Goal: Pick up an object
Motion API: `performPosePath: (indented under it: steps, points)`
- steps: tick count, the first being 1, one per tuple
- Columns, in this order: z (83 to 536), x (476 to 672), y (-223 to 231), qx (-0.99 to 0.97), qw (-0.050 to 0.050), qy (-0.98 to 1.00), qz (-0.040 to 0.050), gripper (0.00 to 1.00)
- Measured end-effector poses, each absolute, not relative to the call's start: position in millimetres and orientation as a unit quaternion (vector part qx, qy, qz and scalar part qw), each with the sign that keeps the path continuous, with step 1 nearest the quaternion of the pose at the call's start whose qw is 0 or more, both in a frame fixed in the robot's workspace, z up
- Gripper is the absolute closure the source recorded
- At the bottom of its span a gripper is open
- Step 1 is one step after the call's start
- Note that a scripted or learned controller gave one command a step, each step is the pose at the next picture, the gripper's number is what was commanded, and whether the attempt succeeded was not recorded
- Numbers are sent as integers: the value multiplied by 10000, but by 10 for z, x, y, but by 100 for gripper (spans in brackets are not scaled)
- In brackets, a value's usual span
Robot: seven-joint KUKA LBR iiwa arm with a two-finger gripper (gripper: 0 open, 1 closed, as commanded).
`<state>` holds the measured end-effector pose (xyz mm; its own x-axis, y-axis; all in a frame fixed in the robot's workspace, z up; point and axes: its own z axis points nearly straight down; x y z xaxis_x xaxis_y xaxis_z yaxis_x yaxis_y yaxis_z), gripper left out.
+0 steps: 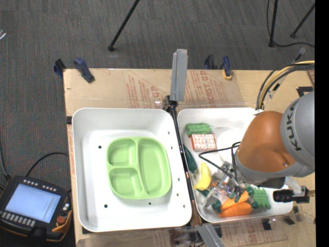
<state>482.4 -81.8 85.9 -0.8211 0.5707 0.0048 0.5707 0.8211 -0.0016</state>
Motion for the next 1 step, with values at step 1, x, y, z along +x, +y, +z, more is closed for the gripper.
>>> performPosePath:
  steps: [1]
  points:
    - [863, 4754, -894, -2791, 21, -9603, -1, 0]
